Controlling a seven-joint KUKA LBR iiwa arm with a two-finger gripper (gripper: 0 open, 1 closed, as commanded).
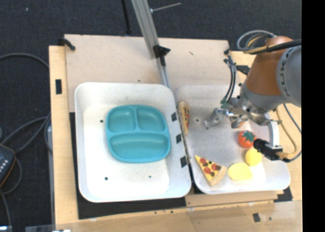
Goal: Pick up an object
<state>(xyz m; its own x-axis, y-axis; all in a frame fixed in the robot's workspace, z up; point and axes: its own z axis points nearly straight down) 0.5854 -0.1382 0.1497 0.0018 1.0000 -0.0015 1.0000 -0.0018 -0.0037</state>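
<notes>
End effector (pixel 216 119) above right bin (pixel 203 99), bench (pixel 111 58) beneath.

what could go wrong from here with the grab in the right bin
The gripper hangs over a bare patch of the right bin, so closing here would likely catch nothing. The tomato, yellow pieces and pizza slice lie close together near the bin's lower edge, so a descent there may nudge a neighbour. The hot dog rests against the bin's left wall, which could block a finger.

Teal divided plate (pixel 137 133) in left bin (pixel 86 99); hand (pixel 216 118) over right bin (pixel 195 94).
</notes>
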